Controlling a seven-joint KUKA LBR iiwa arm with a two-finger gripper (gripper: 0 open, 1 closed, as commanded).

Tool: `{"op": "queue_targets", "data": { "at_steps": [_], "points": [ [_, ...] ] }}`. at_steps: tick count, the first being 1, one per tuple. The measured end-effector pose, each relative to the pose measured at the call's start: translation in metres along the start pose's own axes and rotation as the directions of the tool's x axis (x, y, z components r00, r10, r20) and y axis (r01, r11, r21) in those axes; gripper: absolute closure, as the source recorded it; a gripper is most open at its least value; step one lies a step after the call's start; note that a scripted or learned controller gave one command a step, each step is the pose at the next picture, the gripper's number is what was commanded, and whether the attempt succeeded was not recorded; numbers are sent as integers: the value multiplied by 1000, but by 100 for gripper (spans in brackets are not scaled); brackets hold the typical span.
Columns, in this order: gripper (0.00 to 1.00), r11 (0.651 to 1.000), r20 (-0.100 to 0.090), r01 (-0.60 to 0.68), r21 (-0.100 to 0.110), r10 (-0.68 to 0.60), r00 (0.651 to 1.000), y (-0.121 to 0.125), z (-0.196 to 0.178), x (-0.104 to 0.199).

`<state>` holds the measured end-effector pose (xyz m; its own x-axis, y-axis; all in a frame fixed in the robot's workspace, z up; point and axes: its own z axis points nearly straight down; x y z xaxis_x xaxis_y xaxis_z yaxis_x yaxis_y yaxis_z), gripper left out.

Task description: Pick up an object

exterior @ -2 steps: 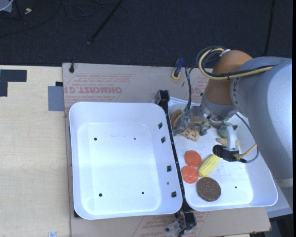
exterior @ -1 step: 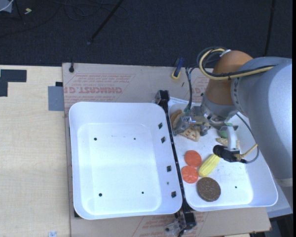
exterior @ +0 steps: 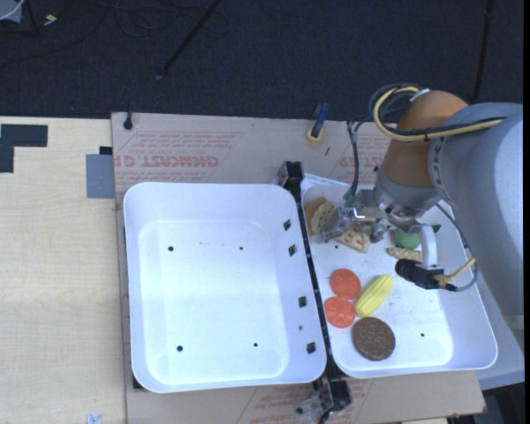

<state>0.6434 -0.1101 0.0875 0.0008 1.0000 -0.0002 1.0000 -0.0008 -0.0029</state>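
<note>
My gripper point(exterior: 358, 223) hangs low over the far end of the right bin point(exterior: 464, 338), reaching in from the right with the orange band point(exterior: 424, 144) of my arm above it. I cannot tell how it is set; cables and the wrist body crowd that spot.

Just under and beside my gripper lies a tan wedge-shaped piece point(exterior: 358, 238), and a little to its left a brown bread-like piece point(exterior: 319, 215) sits against the bin's far corner. To its right a green object point(exterior: 408, 238) peeks out, partly hidden by my wrist.

Nearer the camera from my gripper, well apart from it, are two orange-red discs point(exterior: 344, 283), one touching the other, with a yellow corn cob point(exterior: 374, 295) leaning just beside them. Beyond those, toward the near rim, lies a dark brown round cookie point(exterior: 374, 338).

The left bin point(exterior: 159, 360) lies across the black divider point(exterior: 305, 272) from my gripper, both bins resting on a cardboard sheet point(exterior: 203, 153) on the tabletop point(exterior: 44, 307).
</note>
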Motion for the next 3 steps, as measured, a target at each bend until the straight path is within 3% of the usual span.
{"op": "queue_targets", "data": {
  "at_steps": [1, 2, 3],
  "points": [
    [0, 1000, -1, 3, 1, -3, 1000, 0, 0, 30],
    [0, 1000, -1, -2, 5, 2, 1000, -47, 1, -2],
    [0, 1000, -2, -6, 6, 6, 1000, -136, 1, -67]
  ]
}}
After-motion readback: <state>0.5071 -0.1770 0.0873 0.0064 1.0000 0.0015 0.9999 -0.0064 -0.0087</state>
